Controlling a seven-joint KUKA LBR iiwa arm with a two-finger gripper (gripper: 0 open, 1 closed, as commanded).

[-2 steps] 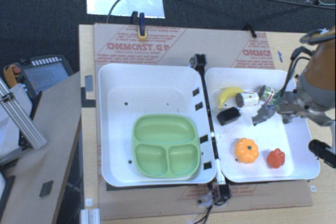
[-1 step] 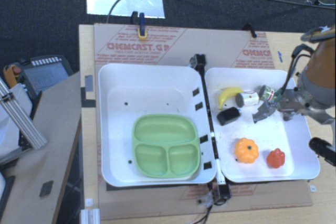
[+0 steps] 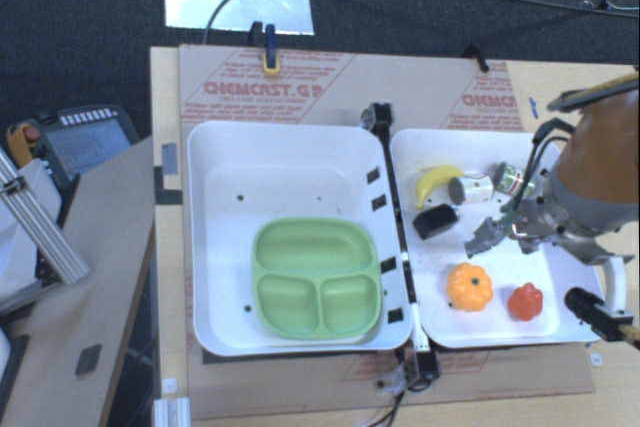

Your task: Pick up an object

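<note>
Dark carpet surrounds a cardboard-covered bench (image 3: pixel 330 80), on which two shallow white bins are set side by side, presumably so that things can be moved from one to the other. Most of the left bin (image 3: pixel 290 155) is taken up by a green divided tray (image 3: pixel 317 277), laid towards its near edge. Graspable objects are kept in the right bin (image 3: pixel 420 320): a banana (image 3: pixel 436 181) near the far edge, a black block (image 3: pixel 434 220) just beside it, a small silver-and-green cylinder (image 3: pixel 490 182) to the right of the banana, and, along the near edge, an orange pumpkin (image 3: pixel 469 286) with a red pepper (image 3: pixel 525 302) near it. The arm (image 3: pixel 600 165) is reached in over the right edge of this bin, wrist bent downward. The gripper (image 3: pixel 483 241) is hung low between the black block and the pumpkin, nothing seen between its fingers; how far they are parted cannot be told.
</note>
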